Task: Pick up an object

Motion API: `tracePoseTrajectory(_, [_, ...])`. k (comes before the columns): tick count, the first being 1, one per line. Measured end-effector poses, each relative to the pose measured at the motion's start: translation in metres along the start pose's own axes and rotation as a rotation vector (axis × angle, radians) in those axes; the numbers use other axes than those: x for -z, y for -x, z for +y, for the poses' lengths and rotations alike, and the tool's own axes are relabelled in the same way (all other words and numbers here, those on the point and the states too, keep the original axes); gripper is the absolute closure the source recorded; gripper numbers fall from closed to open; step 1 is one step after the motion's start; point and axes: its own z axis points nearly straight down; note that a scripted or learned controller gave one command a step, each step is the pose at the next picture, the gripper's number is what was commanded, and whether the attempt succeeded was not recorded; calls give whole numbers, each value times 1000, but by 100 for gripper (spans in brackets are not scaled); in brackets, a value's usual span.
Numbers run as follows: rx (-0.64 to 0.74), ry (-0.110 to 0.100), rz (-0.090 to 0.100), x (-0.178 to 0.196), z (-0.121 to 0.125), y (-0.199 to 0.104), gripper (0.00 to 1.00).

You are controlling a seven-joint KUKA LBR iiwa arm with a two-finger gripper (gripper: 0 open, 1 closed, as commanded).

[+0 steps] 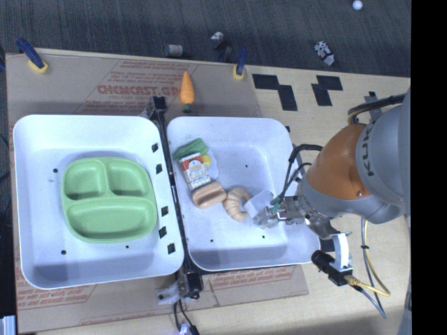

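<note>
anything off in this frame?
One stray: a toy carrot lies on the cardboard above the bins, outside both. The food items sit in the right bin, and the green divided plate lies flat in the left bin.

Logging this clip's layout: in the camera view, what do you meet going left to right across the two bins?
Green tray → packet → hot dog → croissant → gripper → arm.
</note>
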Motion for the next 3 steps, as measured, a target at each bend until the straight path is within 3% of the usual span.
tracePoseTrajectory(1, [0, 3, -1, -5, 49, 1, 100])
tracePoseTrajectory(2, [-3, 6, -3, 102, 1, 1, 100])
tracePoseTrajectory(3, [0, 3, 0, -5, 1, 0, 100])
